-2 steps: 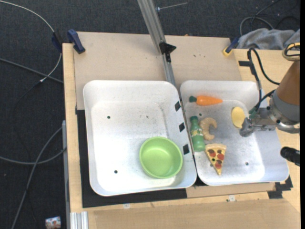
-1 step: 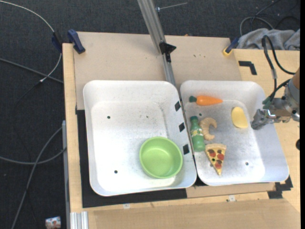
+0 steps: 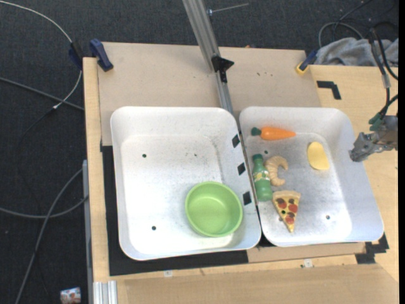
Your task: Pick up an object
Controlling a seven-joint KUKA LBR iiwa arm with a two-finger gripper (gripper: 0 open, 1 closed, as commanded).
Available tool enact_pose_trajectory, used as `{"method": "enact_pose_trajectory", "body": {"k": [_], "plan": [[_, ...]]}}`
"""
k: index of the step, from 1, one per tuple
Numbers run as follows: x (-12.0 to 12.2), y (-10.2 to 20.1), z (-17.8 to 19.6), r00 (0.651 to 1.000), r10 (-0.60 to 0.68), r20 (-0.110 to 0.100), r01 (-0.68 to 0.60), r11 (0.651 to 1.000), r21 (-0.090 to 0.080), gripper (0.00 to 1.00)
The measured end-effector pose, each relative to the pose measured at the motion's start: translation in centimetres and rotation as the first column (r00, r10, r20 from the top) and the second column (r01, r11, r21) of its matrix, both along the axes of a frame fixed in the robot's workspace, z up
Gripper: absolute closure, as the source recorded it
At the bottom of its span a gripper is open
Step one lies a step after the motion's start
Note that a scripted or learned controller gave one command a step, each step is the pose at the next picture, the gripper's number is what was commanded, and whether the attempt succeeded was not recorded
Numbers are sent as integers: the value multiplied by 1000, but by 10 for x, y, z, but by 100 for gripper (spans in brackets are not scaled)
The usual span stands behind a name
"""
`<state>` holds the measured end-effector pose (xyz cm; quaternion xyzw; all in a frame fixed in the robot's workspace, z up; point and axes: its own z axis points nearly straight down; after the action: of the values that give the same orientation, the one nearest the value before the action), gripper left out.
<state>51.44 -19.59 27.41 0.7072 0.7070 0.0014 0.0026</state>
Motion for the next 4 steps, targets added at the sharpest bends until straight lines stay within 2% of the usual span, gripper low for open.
{"method": "enact_pose_trajectory", "body": {"k": [1,2,3,4], "plan": [[12,50,6,1000,5,-4,-5,1000,3,100],[17,101,-8,1000,5,-6,-5,1000,3,100],[33,150,-3,1000,5,-5,-5,1000,3,100],[48,203,-20,1000,5,-7,-5,1000,3,100]]}}
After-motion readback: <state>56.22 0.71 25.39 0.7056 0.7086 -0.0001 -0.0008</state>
